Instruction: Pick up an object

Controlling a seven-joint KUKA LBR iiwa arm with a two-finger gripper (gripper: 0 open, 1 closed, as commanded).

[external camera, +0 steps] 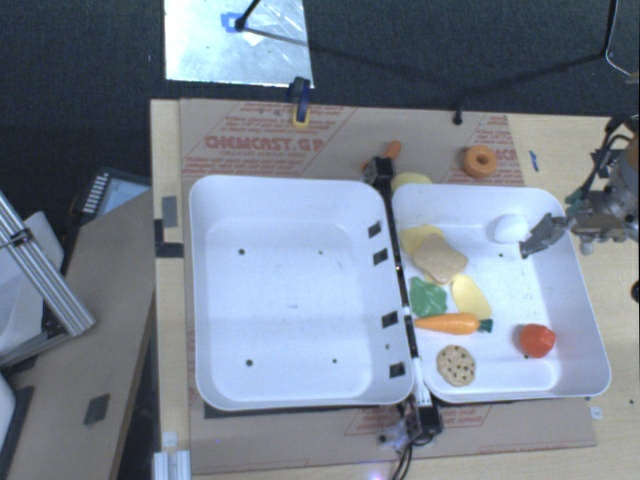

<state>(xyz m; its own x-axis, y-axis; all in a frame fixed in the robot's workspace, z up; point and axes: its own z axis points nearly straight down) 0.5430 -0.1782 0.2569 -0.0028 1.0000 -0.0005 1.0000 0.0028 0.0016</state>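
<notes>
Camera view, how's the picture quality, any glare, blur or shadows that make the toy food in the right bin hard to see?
Camera view: even, soft light. The right bin reads bright but not blown out. The carrot, cookie and tomato are clear, with faint shadows. The white egg nearly blends into the bin. The hand looks slightly soft. Strongest glare is on the shiny sheet at top.

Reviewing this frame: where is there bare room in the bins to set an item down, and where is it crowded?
The left bin is bare floor wall to wall. In the right bin, a free patch lies between the carrot, tomato and white egg. Crowded: beside the divider, around bread, carrot and cookie.
</notes>
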